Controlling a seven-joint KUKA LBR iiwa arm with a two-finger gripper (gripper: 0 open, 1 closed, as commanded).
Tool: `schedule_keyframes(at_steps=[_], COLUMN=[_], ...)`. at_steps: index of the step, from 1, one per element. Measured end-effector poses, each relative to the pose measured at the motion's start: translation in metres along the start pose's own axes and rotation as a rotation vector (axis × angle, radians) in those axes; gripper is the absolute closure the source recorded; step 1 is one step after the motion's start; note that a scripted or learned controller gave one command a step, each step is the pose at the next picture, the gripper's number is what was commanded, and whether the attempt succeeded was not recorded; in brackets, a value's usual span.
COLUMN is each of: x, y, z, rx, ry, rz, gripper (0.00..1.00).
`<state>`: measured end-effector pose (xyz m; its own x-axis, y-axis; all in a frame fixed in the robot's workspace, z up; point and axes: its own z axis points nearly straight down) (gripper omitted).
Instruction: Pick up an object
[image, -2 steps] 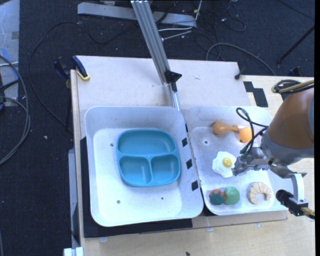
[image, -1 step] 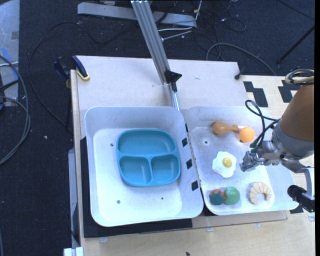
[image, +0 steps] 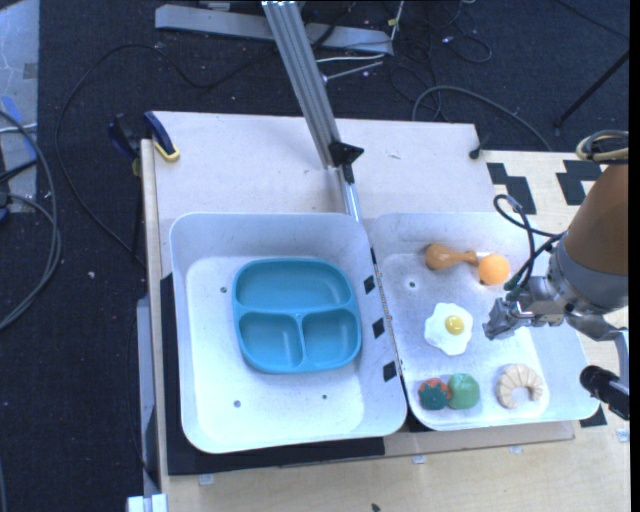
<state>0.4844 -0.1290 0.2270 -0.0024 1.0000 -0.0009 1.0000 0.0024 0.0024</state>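
The right bin holds several toy foods. A fried egg lies in its middle, an orange ball and a brown drumstick toward the back, a green and red vegetable piece and a beige croissant at the front. My gripper hangs low over the right bin, just right of the fried egg and behind the croissant. Nothing shows between its dark fingers.
A blue three-compartment tray sits in the left bin. A slanted metal pole rises from the bench behind the bins. Cables lie on the dark floor around the bench. The arm's body covers the right bin's right edge.
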Motion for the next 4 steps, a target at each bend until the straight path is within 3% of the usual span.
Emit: schedule_keyframes(at_steps=[4], x=[0.201], y=[0.041], z=[-0.022], rx=[0.002], ry=[0.002], rz=[-0.007], gripper=[1.00])
